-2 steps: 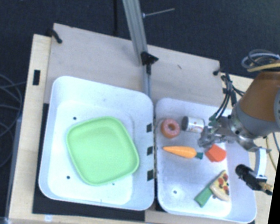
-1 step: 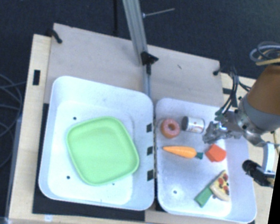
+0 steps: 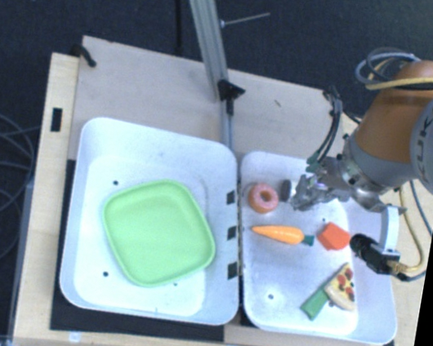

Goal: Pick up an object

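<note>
The pincer (image 3: 306, 194) is hanging low over the far part of the right bin (image 3: 372, 324), but its tip is too dark and small here to tell how far apart it stands, and nothing is showing in its grip. Just to its left the pink doughnut (image 3: 263, 198) is lying, likely the nearest candidate. Just in front of it the toy carrot (image 3: 278, 234) is lying flat, with the orange block (image 3: 335, 237) to the pincer's right. Further toward the near edge, the pizza slice (image 3: 342, 286) and green block (image 3: 314, 304) are resting. Well to the left, the green plate (image 3: 158, 232) is sitting in the left bin (image 3: 98, 139) on the desk (image 3: 35, 260).
</note>
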Robot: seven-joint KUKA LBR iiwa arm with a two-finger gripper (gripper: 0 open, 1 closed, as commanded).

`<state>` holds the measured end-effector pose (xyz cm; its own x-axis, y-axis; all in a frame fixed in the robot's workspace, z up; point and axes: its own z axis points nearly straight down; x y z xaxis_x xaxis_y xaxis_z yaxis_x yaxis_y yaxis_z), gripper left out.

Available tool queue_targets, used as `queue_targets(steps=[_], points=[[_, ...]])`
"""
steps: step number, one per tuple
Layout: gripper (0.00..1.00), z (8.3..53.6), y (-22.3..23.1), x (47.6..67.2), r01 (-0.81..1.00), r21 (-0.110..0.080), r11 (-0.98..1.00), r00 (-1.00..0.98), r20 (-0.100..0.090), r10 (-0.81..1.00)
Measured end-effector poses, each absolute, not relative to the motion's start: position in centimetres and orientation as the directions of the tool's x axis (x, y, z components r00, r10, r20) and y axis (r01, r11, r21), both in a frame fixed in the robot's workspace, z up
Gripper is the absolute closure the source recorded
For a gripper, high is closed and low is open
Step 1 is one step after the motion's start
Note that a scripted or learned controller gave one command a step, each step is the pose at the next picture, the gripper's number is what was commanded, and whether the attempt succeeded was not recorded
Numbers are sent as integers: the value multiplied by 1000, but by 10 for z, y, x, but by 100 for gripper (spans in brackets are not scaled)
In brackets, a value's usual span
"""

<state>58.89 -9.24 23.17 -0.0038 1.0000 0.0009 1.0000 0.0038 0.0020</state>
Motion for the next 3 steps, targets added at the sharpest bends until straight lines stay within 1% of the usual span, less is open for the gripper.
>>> queue_targets(steps=[1, 2, 3], points=[[100, 244, -41, 595, 1000, 2, 4, -4, 1, 1000], [100, 252, 11, 593, 1000, 1, 4, -4, 1, 1000], [100, 242, 62, 604, 1000, 0, 4, -4, 0, 1000]])
